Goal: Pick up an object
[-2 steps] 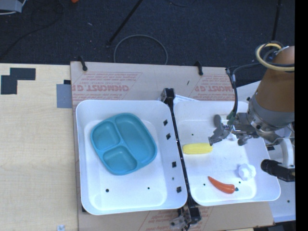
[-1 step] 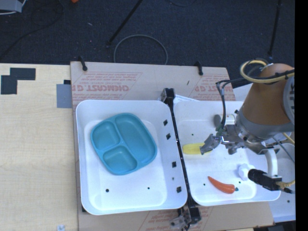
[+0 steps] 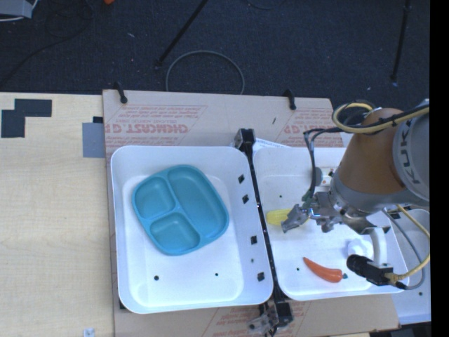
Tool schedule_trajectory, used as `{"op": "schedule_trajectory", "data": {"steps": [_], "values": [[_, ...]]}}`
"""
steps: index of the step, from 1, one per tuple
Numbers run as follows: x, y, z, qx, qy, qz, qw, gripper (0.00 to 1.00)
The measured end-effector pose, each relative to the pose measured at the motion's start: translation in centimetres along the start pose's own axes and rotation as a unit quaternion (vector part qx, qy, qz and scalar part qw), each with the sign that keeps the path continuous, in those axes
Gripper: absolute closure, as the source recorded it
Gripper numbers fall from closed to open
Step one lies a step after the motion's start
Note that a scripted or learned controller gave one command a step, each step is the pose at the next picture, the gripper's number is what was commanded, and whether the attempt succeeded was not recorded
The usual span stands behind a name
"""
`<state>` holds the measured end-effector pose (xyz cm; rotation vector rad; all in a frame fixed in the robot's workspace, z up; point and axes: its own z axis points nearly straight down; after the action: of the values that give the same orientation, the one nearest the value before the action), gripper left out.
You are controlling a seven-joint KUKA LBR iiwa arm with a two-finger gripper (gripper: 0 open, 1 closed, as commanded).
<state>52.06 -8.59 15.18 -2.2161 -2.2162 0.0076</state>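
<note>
the arm (image 3: 382, 167) reaches in over the right bin (image 3: 284, 188) w/ the gripper (image 3: 298, 218) low, right beside a small yellow object (image 3: 276, 217) near the bin's left wall. can't tell the tool's state; the metal tips are a blur at this res, and nothing is clearly pinched. an orange pepper-like piece (image 3: 323, 270) lies nearer the front edge, well apart from the tips. the left bin (image 3: 140, 286) holds a blue divided plate (image 3: 180, 208), untouched. looks like the approach/grasp step on the yellow thing, pick not yet confirmed. next move prob needs the tips centred over it, then close & lift straight up w/o scraping the divider (image 3: 256, 209).
</note>
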Motion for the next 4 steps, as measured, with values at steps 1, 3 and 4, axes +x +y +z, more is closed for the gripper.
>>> {"op": "schedule_trajectory", "data": {"steps": [1, 3, 4], "values": [[0.6, -1.0, 5.7, 0.000, 0.000, 0.000, 1.0000, 0.00], [-0.5, -0.7, -0.1, -0.005, -0.001, 0.003, 1.0000, 1.00], [-0.1, 0.0, -6.1, -0.006, -0.001, 0.000, 1.0000, 1.00]]}}
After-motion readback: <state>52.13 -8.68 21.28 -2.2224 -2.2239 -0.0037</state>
